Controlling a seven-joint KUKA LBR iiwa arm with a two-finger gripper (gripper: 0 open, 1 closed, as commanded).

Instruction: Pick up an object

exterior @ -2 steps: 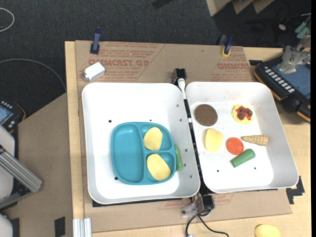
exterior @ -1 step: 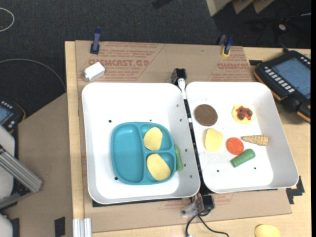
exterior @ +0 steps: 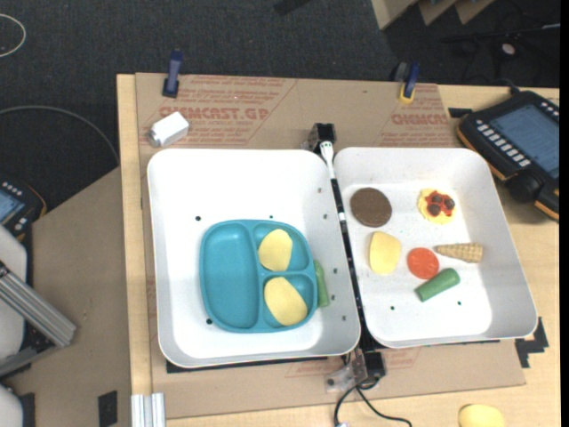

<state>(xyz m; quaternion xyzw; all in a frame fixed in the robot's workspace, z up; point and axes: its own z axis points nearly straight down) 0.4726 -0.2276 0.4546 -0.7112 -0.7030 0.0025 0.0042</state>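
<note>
White plastic bins sit side by side on the bench: the left bin (exterior: 169,238) holds a blue divided tray (exterior: 233,276) with two yellow pieces (exterior: 276,250) in its small compartments. Over in the right bin (exterior: 507,265) lie a brown disc (exterior: 371,206), a yellow tart with red berries (exterior: 437,205), a pale yellow piece (exterior: 385,253), a red tomato (exterior: 422,262), a cone (exterior: 460,253) and a green pepper (exterior: 437,285). From where I stand I cannot tell how the jaws are set.
</note>
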